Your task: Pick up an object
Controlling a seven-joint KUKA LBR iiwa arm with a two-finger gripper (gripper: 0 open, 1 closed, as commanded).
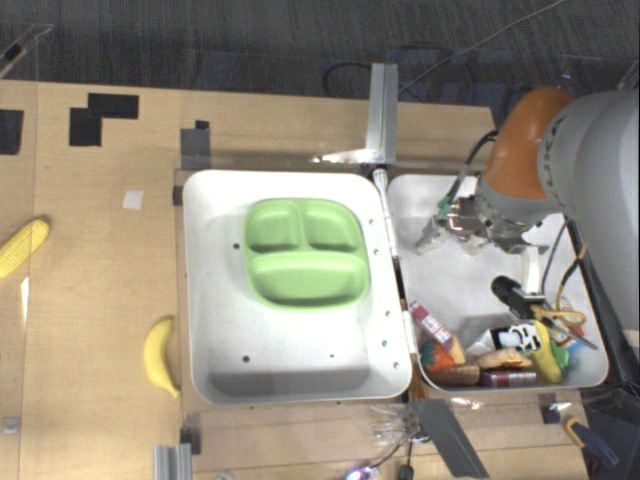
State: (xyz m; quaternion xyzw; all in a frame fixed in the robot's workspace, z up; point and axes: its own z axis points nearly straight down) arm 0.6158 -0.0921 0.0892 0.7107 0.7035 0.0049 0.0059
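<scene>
Two white bins sit side by side on the bench. The left bin holds a green plate with three compartments, lying flat near the bin's middle. In the right bin a pile of small things crowds the near edge. It includes a red packet at the left end, a brown piece, a black-and-white piece and a yellow piece toward the right corner.

The arm comes in from the right, with its orange band over the bin's far right corner. The gripper hangs over the bare far half of the right bin, well apart from the pile. I cannot tell whether it is open or closed.

On the bench a banana lies just beside the left bin, and a yellow cob lies at the left edge.
</scene>
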